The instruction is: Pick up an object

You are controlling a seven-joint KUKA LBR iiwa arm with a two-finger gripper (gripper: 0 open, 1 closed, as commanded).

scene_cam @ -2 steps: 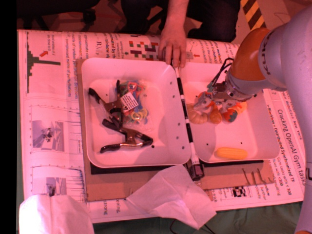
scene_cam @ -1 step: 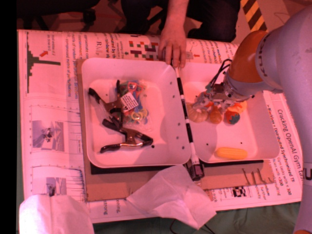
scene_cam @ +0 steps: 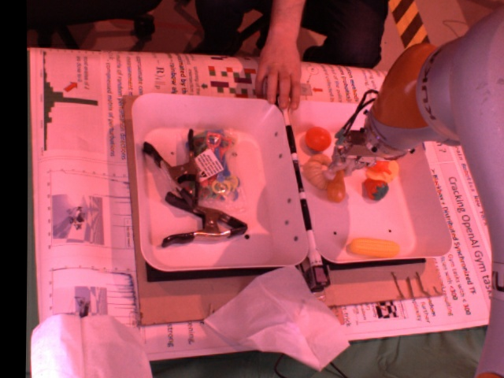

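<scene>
The gripper (scene_cam: pixel 340 162) is seen low inside the right bin (scene_cam: pixel 417 235), toward that bin's left wall, and directly over a small cluster of play food. A pale, ridged piece (scene_cam: pixel 318 168) lies just to the gripper's left, and an orange pear-shaped piece (scene_cam: pixel 337 187) sits just below the gripper tip, its long axis running roughly toward the bin's near edge; these two are judged the likeliest targets, since they are touching or nearly touching the tip. Whether anything is actually pinched cannot be told, as the tip is blurred against the toys. A red tomato (scene_cam: pixel 318 138) is placed nearer the bin's far edge, a multicoloured ball (scene_cam: pixel 375 189) to the gripper's right, and a yellow corn cob (scene_cam: pixel 373 247) near the near edge, well apart. The arm (scene_cam: pixel 441 93) is brought in from the counter's right side, wrist bent downward over the bin's far right corner.
</scene>
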